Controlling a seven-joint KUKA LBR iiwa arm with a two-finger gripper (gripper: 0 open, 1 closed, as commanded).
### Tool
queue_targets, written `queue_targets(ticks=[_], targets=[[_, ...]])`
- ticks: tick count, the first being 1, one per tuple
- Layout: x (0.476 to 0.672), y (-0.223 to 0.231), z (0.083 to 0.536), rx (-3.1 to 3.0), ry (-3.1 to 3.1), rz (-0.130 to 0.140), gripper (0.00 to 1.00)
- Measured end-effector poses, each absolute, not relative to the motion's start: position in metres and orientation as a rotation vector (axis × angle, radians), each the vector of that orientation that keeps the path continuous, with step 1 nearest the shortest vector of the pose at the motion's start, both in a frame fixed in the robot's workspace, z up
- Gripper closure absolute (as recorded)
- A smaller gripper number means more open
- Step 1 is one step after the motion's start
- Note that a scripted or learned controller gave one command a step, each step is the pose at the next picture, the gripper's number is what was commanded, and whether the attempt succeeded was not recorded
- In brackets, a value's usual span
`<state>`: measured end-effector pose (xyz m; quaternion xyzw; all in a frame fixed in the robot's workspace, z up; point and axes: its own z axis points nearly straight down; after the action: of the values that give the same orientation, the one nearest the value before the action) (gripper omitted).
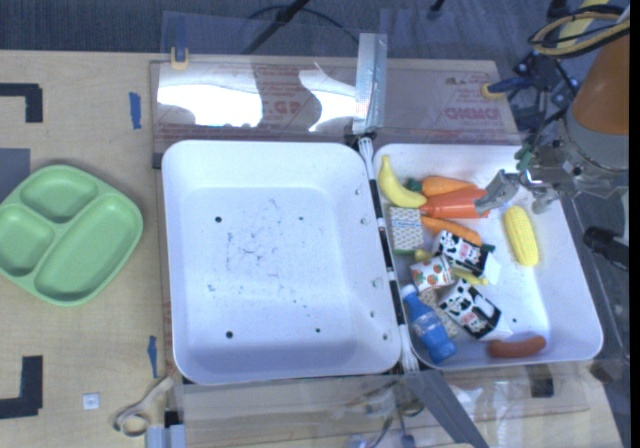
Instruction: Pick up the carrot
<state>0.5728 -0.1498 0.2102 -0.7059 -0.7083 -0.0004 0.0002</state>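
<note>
While the end effector [497, 195], grip state unclear, touches the carrot [455, 203], it should close squarely across, clear of the banana [398, 190].

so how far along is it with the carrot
Done: the gripper has reached the right bin and sits at the right end of the carrot. In hand: nothing that I can confirm; the carrot lies in the bin beside the banana. Left: securing a grasp and lifting the carrot clear.
</note>
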Motion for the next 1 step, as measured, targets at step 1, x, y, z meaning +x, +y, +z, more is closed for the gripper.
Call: queue_targets(ticks=[1], targets=[[0.5904,-0.0947,0.1023,-2.662,-1.666,0.001,0.0]])
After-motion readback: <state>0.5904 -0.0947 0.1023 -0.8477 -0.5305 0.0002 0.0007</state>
